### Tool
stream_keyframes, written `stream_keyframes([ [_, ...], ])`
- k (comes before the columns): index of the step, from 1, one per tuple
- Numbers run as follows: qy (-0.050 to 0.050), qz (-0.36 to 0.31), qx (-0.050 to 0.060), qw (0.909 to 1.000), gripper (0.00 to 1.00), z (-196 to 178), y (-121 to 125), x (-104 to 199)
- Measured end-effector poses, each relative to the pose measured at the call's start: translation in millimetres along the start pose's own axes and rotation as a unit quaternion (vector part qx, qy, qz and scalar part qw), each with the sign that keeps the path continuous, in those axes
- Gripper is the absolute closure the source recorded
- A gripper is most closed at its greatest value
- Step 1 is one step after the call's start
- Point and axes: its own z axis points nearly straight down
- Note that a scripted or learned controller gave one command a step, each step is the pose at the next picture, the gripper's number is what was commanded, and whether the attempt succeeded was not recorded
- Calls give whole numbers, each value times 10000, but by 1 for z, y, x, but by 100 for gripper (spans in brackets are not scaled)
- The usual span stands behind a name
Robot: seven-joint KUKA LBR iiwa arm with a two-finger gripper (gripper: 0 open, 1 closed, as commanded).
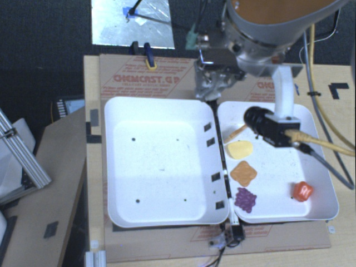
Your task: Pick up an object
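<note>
Your arm's two-finger gripper [210,91] hangs over the far rim where the two shallow white bins meet.

You cannot tell its grip state from this view. Your candidates all lie in the right-hand white bin [320,202]: a pale yellow flat piece [240,149], an orange waffle-like piece [243,173] just below it, a purple grape cluster [245,199], and a small red object [302,191] well apart near the right wall.
</note>
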Motion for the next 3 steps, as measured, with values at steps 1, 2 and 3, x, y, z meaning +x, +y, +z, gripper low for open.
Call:
stream_keyframes([
  [1, -9, 7, 12, 10000, 100, 12, 0, 45],
  [2, -37, 38, 64, 10000, 100, 151, -1, 43],
  [3, -45, 40, 82, 9999, 100, 343, 4, 42],
])
